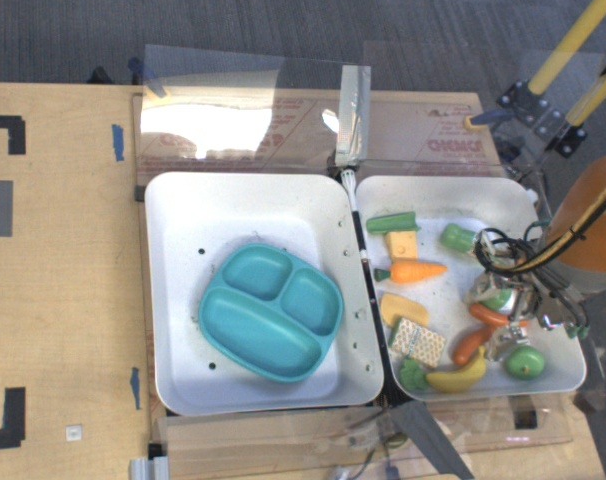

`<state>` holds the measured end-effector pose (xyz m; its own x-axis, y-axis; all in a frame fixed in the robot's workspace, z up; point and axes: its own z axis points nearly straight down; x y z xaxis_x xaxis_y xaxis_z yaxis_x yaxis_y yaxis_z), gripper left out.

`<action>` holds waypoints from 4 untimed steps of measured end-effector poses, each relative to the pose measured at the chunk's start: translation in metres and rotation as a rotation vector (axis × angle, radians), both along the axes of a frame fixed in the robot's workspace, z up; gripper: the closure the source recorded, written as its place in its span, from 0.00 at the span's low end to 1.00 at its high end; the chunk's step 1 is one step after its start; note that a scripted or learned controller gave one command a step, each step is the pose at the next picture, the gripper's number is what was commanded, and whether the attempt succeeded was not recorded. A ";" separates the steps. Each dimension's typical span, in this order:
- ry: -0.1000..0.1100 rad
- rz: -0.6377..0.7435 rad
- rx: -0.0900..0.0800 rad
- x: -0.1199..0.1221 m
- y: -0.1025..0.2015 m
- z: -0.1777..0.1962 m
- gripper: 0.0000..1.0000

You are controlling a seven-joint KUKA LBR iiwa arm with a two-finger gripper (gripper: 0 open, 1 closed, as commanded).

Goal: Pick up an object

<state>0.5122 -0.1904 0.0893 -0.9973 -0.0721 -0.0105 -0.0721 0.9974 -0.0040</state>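
Clearly a crowded spot: the gripper (pixel 503 313) hangs low over the right side of the right bin (pixel 433 190), among a cluster of toy food.
Likely target: an orange-red sausage-like piece (pixel 488 315) lies right at the gripper, and a second one (pixel 470 345) sits just below it; which one is meant I cannot tell.
Jaws: cables and metal parts blur together, so I cannot tell whether they are spread or closed, and nothing is plainly seen between them.
Neighbours: a green apple (pixel 525 362) lies just beside the gripper, a banana (pixel 459 375) near the bin's front edge, a cracker (pixel 417 343) and a carrot (pixel 417 271) further left.
Risk, crowding: the pieces lie close together, so a closing grasp may catch two at once or knock the apple away.
Risk, shape: the rounded pieces could slip out sideways if pinched off centre.
Risk, wall: the gripper works near the bin's right wall, so a push could jam a piece against it.
Left bin (pixel 173 268): holds a teal divided plate (pixel 271 311), well apart from the action.
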 end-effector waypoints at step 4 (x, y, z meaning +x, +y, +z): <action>-0.018 -0.570 0.008 0.001 0.099 0.013 1.00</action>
<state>0.5129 -0.0914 0.1021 -0.8784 0.4772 -0.0257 0.4771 0.8788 0.0077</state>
